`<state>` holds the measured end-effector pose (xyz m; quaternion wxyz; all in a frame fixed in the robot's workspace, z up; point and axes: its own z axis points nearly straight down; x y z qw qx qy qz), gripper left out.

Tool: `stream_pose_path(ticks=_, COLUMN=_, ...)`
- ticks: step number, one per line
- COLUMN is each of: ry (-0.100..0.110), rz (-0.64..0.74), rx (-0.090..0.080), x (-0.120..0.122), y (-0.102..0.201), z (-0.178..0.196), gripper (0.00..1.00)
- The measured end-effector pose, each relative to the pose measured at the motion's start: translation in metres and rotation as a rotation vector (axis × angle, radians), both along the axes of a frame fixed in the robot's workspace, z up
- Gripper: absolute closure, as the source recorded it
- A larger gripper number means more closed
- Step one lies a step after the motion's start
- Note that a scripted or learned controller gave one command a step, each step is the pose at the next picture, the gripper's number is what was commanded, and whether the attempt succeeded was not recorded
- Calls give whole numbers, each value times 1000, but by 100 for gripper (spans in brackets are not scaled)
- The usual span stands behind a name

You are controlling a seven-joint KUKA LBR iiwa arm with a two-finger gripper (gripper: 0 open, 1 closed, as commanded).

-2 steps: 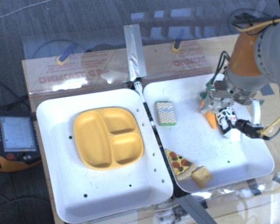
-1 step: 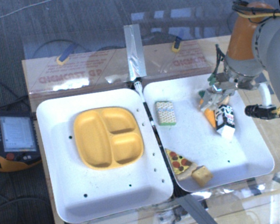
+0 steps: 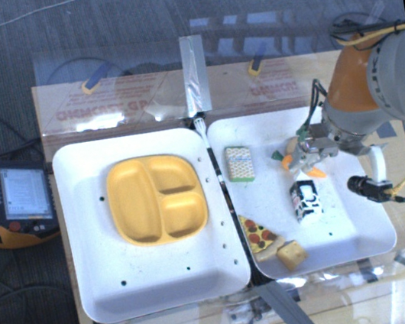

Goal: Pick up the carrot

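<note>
The carrot point(image 3: 289, 159) lies in the right bin point(image 3: 371, 236), toward its upper right. Its green top points left, and a further orange end shows at the lower right. My gripper point(image 3: 306, 153) is low in the bin, directly over the carrot's middle, and covers that part of it. The grey arm with its orange band comes in from the right, above the bin's right rim.
In the right bin are a green-and-white packet point(image 3: 239, 164), a black-and-white toy point(image 3: 306, 199), a pizza slice point(image 3: 258, 237) and a bread chunk point(image 3: 291, 255). The left bin point(image 3: 101, 291) holds a yellow divided plate point(image 3: 158, 198). A handheld screen point(image 3: 19, 199) lies off the bench, left.
</note>
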<state>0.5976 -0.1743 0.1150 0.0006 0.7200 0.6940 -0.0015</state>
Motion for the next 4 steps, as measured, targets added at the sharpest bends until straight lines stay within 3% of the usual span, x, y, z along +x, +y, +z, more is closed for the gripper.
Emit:
stream_pose_path(ticks=1, ry=1, rz=-1, rx=1, x=0, y=0, z=-1, gripper=0)
stream_pose_path(ticks=2, ry=-5, rz=38, rx=0, x=-17, y=-11, z=-24, gripper=0)
stream_pose_path(ticks=3, ry=1, rz=144, rx=2, x=66, y=-15, z=-27, gripper=0)
stream_pose_path(ticks=4, ry=-1, rz=362, rx=-2, x=71, y=-42, z=33, gripper=0)
